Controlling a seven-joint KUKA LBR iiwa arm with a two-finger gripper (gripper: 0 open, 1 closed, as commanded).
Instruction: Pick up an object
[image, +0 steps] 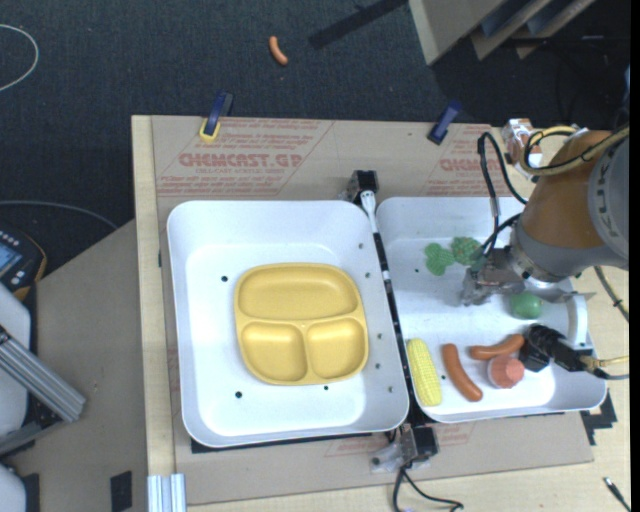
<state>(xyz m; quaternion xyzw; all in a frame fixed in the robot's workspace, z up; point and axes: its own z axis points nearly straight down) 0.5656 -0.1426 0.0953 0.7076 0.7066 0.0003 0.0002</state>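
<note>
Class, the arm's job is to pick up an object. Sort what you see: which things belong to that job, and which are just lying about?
Part of the job:
pincer
broccoli
green ball
corn cob
two sausages
pink round piece
right bin

Just lying about:
yellow divided plate
left bin
orange bit on the floor
blue clamps

Red "CHEMCAST G.P" print on brown board (250, 150) behind bins.
</note>
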